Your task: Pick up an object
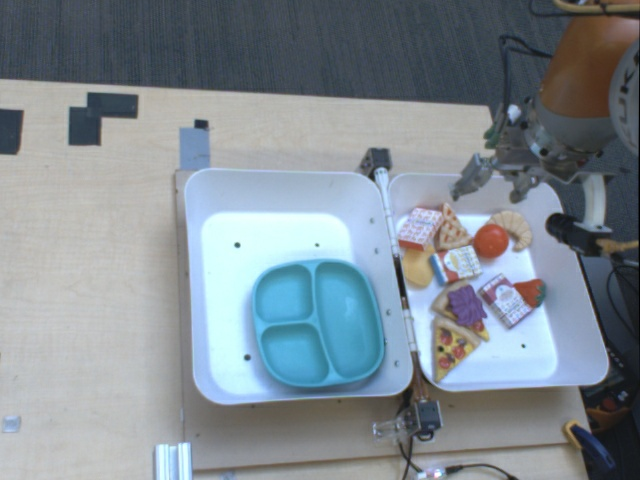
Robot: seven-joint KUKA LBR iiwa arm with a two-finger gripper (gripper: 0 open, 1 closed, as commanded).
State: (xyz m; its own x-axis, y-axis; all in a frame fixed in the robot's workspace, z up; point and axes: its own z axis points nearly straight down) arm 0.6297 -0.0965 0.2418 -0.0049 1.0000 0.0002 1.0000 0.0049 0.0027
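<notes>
Your gripper (497,176) hangs open and empty over the right bin's (575,353) far rim; the croissant (516,227) lies just below it, nearest the claw, tomato (490,240) beside; drop straight down.

No text can be read. The small red-and-white printed cartons (418,227) in the right white plastic bin (575,368) carry markings, but these are too blurred.
</notes>
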